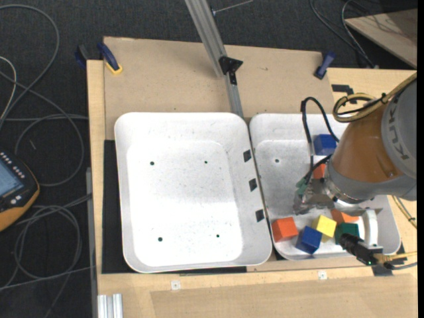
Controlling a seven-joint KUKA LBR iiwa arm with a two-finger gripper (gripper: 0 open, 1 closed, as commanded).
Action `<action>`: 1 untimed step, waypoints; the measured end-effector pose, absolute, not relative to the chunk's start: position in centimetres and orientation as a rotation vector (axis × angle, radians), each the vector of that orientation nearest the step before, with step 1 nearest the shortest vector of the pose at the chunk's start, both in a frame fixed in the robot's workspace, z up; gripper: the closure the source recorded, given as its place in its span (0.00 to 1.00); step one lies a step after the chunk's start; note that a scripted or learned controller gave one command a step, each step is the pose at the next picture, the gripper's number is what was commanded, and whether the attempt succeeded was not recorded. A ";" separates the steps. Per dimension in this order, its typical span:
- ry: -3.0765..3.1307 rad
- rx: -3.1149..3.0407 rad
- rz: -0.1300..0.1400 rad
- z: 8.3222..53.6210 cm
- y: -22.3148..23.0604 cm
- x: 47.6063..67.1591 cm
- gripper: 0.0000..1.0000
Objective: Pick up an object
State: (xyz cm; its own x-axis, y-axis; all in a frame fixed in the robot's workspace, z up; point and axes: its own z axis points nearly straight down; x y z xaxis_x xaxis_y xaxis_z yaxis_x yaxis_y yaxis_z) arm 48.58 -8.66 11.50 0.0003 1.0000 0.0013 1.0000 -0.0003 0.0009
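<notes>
Gripper (311,201), finger state indiscernible, sits low in the right white bin (281,134); small yellow cube (326,226) lies just lower-right.

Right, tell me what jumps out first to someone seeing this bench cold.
The grey and orange arm reaching in from the right, hanging over the right bin. Under it, at that bin's near end, lies a bright cluster: an orange block, a blue block and a yellow block. The left bin sits beside it.
</notes>
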 end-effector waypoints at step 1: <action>-2.225 -2.224 -0.005 16.0 -9.2 48.3 1.00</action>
State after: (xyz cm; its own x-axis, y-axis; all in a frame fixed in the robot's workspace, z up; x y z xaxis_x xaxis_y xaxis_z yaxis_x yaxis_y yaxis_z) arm 48.30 -9.17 16.01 -0.0004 1.0000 -0.0009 1.0000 0.0004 0.0051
